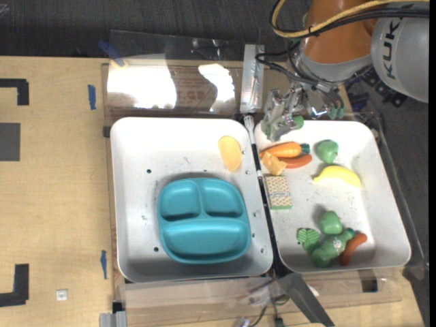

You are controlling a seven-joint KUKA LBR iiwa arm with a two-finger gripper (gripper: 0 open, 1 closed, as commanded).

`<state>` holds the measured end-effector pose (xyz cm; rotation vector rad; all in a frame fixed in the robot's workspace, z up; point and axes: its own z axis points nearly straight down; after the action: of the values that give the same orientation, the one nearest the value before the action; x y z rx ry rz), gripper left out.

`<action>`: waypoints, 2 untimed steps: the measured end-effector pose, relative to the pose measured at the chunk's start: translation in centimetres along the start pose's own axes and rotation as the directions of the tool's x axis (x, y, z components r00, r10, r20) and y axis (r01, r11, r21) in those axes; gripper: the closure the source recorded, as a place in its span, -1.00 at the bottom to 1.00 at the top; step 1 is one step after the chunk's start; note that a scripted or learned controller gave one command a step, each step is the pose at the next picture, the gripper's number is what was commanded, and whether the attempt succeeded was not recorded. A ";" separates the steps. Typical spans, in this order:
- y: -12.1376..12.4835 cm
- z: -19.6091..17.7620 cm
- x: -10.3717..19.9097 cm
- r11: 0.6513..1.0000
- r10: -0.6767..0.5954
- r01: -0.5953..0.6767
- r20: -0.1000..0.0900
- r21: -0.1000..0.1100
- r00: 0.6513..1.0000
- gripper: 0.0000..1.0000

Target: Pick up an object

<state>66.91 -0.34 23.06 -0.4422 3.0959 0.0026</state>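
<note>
Green toys (325, 238) nearest, orange carrot (286, 150) lying left-right, tool (283, 118) just above it, grip state unclear.

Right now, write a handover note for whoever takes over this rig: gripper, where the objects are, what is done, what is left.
Gripper: the two-finger gripper sits over the top-left corner of the right white bin; its finger state cannot be read and nothing is visibly held.
Right bin: orange toy carrot nearest the gripper, round green toy vegetable, yellow banana-shaped toy, small patterned cracker block, cluster of green toy vegetables near the front.
Left white bin: teal divided plastic tray, yellow oval toy.
Done: no pick visible.
Left: grasp and lift one object.
</note>
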 end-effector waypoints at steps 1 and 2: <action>-6.4 -5.3 1.8 0.992 -0.125 0.125 -0.002 0.004 0.992 1.00; -1.3 4.0 0.7 0.960 -0.281 0.281 -0.014 -0.008 0.960 1.00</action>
<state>66.61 -1.79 19.05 -0.8812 3.0167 0.0063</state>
